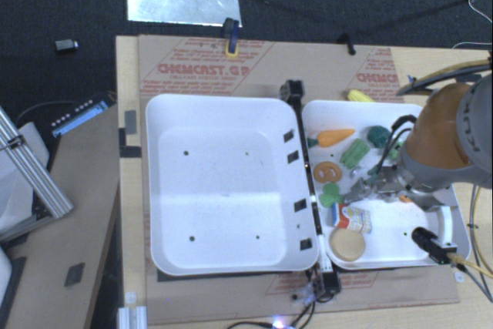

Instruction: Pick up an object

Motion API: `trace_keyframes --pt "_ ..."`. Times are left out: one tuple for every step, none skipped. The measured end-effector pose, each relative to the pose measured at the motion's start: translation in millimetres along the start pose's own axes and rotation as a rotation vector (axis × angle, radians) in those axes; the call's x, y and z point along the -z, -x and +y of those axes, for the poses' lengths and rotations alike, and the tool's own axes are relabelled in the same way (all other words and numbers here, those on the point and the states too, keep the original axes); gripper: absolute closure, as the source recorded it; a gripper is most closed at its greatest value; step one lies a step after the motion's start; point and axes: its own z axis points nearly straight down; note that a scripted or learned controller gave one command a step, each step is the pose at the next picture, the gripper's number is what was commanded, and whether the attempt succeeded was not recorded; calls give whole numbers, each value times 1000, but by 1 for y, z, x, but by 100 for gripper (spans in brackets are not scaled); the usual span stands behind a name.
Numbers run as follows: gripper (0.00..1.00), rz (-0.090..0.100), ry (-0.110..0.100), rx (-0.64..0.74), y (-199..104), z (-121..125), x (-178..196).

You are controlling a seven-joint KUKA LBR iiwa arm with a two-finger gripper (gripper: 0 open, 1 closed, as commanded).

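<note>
The bench (192, 58), topped with printed brown cardboard, carries two shallow white bins side by side. The left bin (223, 181) is the larger-looking expanse of plain white plastic with a few small dark dots on its floor. The right bin (400, 239) holds all the small items. The grey arm (454, 131), with its orange band, reaches in from the right and covers much of that bin's right half. Its gripper (368, 186) is low over the bin's middle, among the objects; whether it is wide, narrow or holding anything cannot be told.

In the right bin lie an orange carrot (336, 138) near the top, a green ridged piece (354, 153) just beside it, a dark green lump (378, 135), a brown ring-shaped piece (327, 172), a red-and-white packet (354, 220) and a pale tan disc (347, 244) at the lower edge. A yellow object (359, 96) lies just outside the bin's top rim.
</note>
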Motion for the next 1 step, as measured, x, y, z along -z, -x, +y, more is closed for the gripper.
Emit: trace_keyframes --pt "0 -1 4 5 -49 -41 4"
